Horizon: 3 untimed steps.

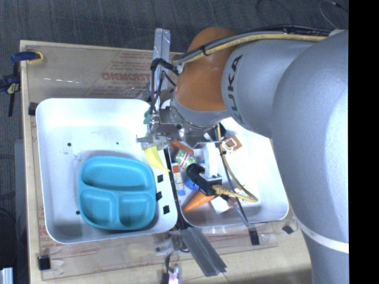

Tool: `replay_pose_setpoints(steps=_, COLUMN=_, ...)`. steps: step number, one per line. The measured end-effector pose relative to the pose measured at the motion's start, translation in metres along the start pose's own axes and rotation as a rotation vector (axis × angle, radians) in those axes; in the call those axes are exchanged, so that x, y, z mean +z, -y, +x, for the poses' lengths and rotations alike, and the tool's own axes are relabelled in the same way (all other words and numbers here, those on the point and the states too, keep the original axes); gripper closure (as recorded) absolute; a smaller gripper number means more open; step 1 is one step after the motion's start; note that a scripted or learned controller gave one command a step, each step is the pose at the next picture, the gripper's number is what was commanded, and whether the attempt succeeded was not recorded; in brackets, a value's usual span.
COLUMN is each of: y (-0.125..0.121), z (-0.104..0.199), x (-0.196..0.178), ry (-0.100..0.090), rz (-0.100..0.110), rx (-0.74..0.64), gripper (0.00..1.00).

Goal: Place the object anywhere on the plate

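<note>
Plate (117,192) clear, claw (155,136) half-hidden

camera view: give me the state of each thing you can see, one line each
blue plate: flat in the left bin, nothing on it
yellow object: at the left bin's right edge, off the plate
orange carrot: lying in the right bin
end effector: over the bins' divide, grip unclear

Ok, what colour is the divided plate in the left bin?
Light blue, turquoise-like. The camera view shows the divided plate clearly.
</note>
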<state>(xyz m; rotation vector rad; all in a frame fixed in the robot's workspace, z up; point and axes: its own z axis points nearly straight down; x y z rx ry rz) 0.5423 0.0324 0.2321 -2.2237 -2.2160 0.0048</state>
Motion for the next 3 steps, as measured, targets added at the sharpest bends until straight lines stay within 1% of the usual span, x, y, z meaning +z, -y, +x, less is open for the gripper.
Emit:
replay_pose_setpoints(steps=1, y=0.0, z=0.0, x=0.0, ry=0.0, rz=-0.001, rx=0.0, gripper=0.0)
replay_pose_setpoints(steps=2, y=0.029, z=0.002, x=0.004, ry=0.0, rz=0.003, rx=0.091, gripper=0.0)
replay_pose_setpoints(steps=3, y=0.064, z=-0.023, x=-0.097, ry=-0.002, rz=-0.003, rx=0.358, gripper=0.0)
